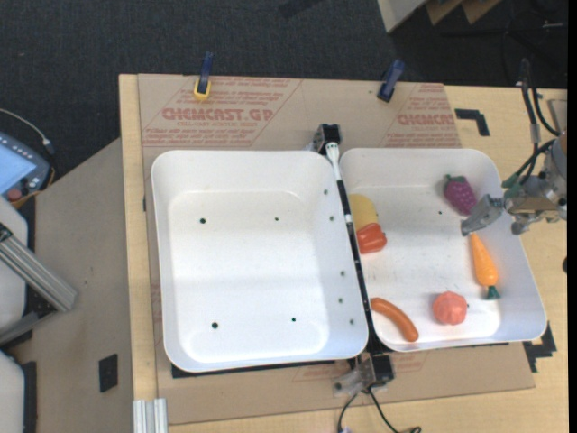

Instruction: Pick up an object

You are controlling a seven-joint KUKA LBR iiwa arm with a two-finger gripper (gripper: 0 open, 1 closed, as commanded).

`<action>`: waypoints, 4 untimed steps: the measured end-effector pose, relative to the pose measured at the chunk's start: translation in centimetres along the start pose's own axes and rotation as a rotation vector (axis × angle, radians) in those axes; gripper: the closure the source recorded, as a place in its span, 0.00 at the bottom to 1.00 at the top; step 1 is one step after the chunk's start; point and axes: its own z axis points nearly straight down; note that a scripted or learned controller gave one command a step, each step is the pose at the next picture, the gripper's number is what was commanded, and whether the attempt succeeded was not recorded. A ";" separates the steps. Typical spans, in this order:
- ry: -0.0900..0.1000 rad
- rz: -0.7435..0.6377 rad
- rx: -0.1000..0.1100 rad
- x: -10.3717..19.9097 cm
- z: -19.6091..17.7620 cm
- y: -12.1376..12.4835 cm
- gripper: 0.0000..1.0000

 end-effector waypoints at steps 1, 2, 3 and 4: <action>0.004 0.000 0.004 -3.7 13.3 4.4 0.00; -0.006 -0.006 -0.020 -3.3 1.3 15.0 0.00; -0.005 -0.003 -0.007 -3.4 1.0 14.5 1.00; -0.004 0.000 -0.009 -3.9 -5.1 13.2 1.00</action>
